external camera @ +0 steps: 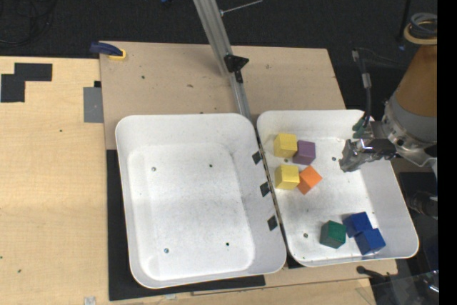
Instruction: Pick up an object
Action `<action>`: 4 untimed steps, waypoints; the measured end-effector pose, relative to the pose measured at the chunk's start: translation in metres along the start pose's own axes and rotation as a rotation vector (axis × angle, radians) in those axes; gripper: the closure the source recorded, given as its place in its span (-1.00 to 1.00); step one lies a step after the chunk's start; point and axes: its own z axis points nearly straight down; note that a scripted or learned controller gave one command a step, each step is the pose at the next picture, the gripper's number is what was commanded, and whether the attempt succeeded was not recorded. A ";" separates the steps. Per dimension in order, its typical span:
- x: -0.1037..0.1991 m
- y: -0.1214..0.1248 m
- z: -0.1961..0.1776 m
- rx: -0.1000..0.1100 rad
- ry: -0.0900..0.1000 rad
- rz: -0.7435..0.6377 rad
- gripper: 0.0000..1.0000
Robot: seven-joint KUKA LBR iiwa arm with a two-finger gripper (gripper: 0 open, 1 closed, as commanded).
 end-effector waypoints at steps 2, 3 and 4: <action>0.095 0.020 0.034 0.003 0.000 0.000 1.00; 0.146 0.028 0.027 -0.001 -0.002 0.001 1.00; 0.199 0.028 0.042 0.003 -0.002 0.000 1.00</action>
